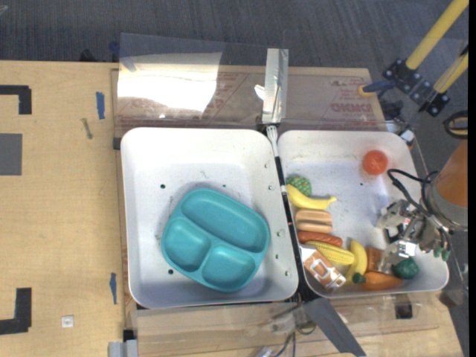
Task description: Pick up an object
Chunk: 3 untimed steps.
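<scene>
The right bin (335, 149) holds several toy foods. An orange ball (375, 161) lies near its far right corner. A yellow banana (306, 198) and a green piece (299, 184) sit by the left wall, with a hot dog (313, 219) and a red sausage (321, 238) just below them. Along the front lie a small box (323, 271), another banana (359, 257), a carrot (381, 280) and a green vegetable (407, 268). My gripper (405, 230) hangs low over the bin's right side, just above the green vegetable and the carrot.
The left bin (149, 169) holds a teal divided plate (215, 238). A clear upright panel (274, 88) stands behind the gap between the bins. The arm's orange band (455, 184) is at the right edge, and yellow bars (439, 22) cross the top right.
</scene>
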{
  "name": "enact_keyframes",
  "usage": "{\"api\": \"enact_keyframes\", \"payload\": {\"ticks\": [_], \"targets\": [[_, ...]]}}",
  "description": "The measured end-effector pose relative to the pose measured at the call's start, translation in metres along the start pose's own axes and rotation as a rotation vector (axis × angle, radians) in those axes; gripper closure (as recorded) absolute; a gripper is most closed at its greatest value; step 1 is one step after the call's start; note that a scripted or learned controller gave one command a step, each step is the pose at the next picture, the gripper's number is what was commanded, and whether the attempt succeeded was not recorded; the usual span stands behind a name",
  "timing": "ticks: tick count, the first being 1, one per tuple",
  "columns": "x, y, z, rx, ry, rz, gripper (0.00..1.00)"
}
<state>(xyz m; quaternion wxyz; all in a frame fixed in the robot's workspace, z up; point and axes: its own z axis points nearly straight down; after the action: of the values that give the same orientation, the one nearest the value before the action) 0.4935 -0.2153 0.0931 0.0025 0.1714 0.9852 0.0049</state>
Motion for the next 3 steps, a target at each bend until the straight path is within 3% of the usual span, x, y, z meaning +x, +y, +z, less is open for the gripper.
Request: {"api": "enact_keyframes", "payload": {"ticks": [3], "targets": [[-0.0087, 0.0087, 0.0001, 0.009, -0.005, 0.028, 0.0]]}}
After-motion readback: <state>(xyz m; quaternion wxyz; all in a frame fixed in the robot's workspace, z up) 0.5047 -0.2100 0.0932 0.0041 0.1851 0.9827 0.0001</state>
